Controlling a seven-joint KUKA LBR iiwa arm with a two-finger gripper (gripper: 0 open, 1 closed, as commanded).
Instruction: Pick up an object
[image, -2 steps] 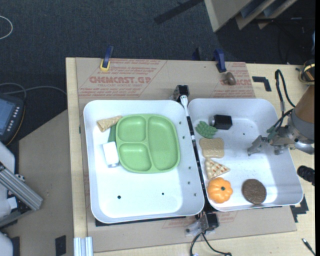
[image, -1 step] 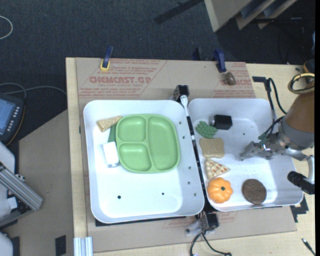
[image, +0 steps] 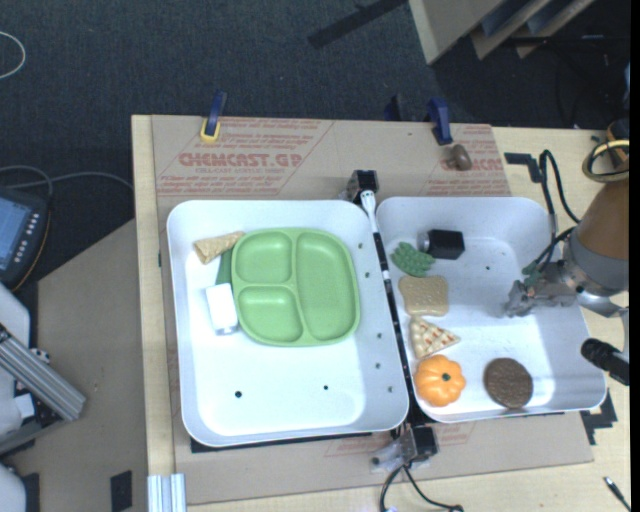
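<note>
One camera looked down from above at a slant, far enough back to take in both bins: the left bin (image: 190, 330), the right bin (image: 480, 215), the whole bench (image: 300, 150) and dark floor (image: 100, 60) beyond it.

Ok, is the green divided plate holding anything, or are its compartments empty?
Empty. The green divided plate shows three bare compartments; the tan wedge and white block lie beside it on the left bin's floor.

Robotics lab: grey arm (image: 600, 250) with orange band over a board surface (image: 300, 150) clamped at its far edge, 2 white bins (image: 290, 410), toy food, loose cables (image: 60, 185), dark carpet floor (image: 150, 60).
</note>
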